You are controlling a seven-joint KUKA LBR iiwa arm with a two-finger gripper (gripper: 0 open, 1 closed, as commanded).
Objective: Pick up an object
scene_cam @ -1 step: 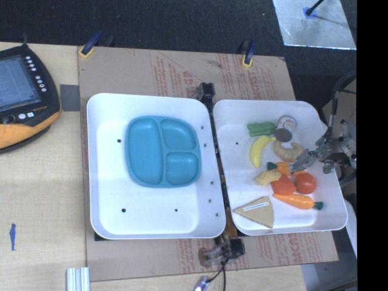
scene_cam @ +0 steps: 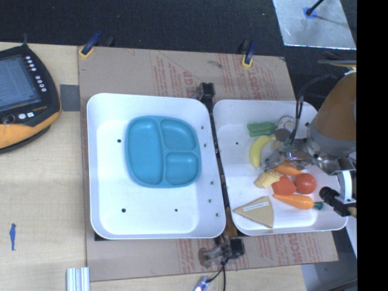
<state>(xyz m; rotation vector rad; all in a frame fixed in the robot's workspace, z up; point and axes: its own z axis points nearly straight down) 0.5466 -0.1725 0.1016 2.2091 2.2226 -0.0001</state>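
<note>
Overhead view of the bench (scene_cam: 48,187) with 2 white bins set side by side. The left bin (scene_cam: 109,180) carries 1 blue divided plate (scene_cam: 162,151). The right bin (scene_cam: 233,132) carries the toy food from which 1 object is to be picked: a green piece (scene_cam: 262,128) near the far wall, a banana (scene_cam: 260,150) just below it, a small yellow piece (scene_cam: 267,179), a tomato (scene_cam: 305,183), 2 carrots, of which the lower carrot (scene_cam: 293,201) lies toward the near wall, and a sandwich wedge (scene_cam: 257,211) in the near corner. The items are crowded together in the right half of this bin, several touching.

The arm (scene_cam: 336,117) is seen reaching in from the right, with the pincer (scene_cam: 284,155) lowered among the items, just beside the banana and above the upper carrot (scene_cam: 288,169). Whether it is released or clenched cannot be told, since cables and wrist parts cover it; nothing is seen to be grasped.

The step in hand is judged to be the descent onto a chosen object, with the lift not yet made. For the next move, a firm closure on 1 piece is called for, most likely the banana or the upper carrot, followed by a straight lift so that neighbouring pieces are not dragged along.
</note>
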